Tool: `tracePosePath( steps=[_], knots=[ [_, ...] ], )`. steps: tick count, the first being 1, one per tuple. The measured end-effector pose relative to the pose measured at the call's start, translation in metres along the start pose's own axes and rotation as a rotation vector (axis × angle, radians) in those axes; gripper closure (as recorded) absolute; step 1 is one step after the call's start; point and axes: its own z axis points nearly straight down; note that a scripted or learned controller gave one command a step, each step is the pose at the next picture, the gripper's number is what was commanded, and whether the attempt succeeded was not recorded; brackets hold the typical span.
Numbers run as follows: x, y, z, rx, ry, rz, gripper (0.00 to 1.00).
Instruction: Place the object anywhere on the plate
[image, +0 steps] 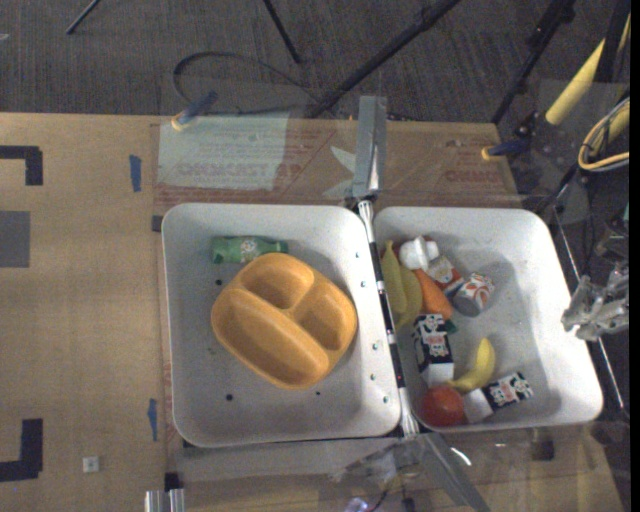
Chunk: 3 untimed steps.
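Note:
An orange plate (285, 320) with three compartments lies in the left bin (185, 330), and nothing rests on it. In the right bin (545, 270) lie several toy foods: a yellow banana (400, 285), a carrot (433, 295), a cow-print carton (433, 345), a second banana (475, 368), a red tomato (442, 406) and another carton (508, 393). My gripper (597, 312) hangs over the right bin's right rim, apart from all of these. Nothing shows in its grasp.
A green bottle (247, 248) lies in the left bin just behind the plate. A white bottle (418, 252) and a small carton (472, 292) sit at the right bin's back left. A metal divider (385, 330) separates the bins.

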Motion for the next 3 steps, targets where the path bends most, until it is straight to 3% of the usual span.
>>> tracePosePath(
  steps=[1, 2, 3],
  knots=[
    [0.0, 0.0, 0.0, 0.0, 0.0, 0.0, 0.0],
    [-0.052, -0.017, -0.02, 0.002, 0.003, -0.178, 0.0],
    [-0.121, -0.07, -0.014, 0.001, 0.002, -0.18, 0.0]
  ],
)
